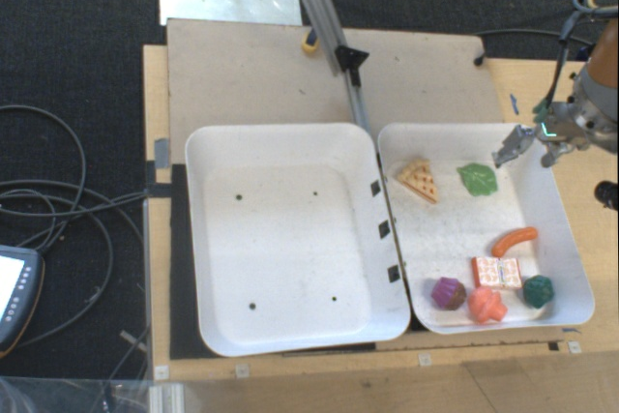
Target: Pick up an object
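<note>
Gripper [530, 146] hovering over the right bin's [566, 208] far right edge.
Its fingers are seemingly spreading apart, gripping nothing; the green leafy piece [477, 179] is lying just left, near the waffle wedge [419, 181].

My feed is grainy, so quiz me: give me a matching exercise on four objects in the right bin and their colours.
Objects:
1. Waffle wedge
2. Leafy piece
3. Sausage
4. Round piece at the near rim

Colours:
A. purple
B. orange-red
C. tan
D. green

Pairs: 1-C, 2-D, 3-B, 4-A
</note>
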Tool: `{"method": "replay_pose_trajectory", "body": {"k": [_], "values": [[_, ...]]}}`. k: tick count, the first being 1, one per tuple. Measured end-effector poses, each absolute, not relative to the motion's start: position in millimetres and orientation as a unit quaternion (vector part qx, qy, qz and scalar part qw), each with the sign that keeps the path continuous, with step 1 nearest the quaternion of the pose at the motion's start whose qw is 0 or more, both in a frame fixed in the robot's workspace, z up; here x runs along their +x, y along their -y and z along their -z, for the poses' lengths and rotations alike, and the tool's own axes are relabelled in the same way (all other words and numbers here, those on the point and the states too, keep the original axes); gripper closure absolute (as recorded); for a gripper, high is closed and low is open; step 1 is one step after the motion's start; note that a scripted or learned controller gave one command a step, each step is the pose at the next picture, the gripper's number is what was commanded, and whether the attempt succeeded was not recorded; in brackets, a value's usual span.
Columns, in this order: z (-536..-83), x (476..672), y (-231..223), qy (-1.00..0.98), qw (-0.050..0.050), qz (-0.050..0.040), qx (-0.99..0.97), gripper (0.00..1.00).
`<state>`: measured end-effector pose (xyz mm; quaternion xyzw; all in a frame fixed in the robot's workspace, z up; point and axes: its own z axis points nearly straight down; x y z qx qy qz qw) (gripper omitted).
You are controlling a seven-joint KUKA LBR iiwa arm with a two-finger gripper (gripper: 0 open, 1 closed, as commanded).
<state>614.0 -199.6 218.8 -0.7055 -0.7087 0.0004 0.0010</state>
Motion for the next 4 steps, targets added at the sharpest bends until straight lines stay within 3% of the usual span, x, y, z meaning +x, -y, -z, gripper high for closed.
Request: {"method": "replay_pose_trajectory", "body": {"k": [1, 2, 4], "values": [[-221, 614.8, 199, 0.709, -0.001, 0.0001, -0.705, 0.0], [-178, 620.6, 198, 0.709, 0.001, -0.0006, -0.705, 0.0], [-89, 611.4, 201, 0.708, 0.0, -0.0003, -0.707, 0.0]]}}
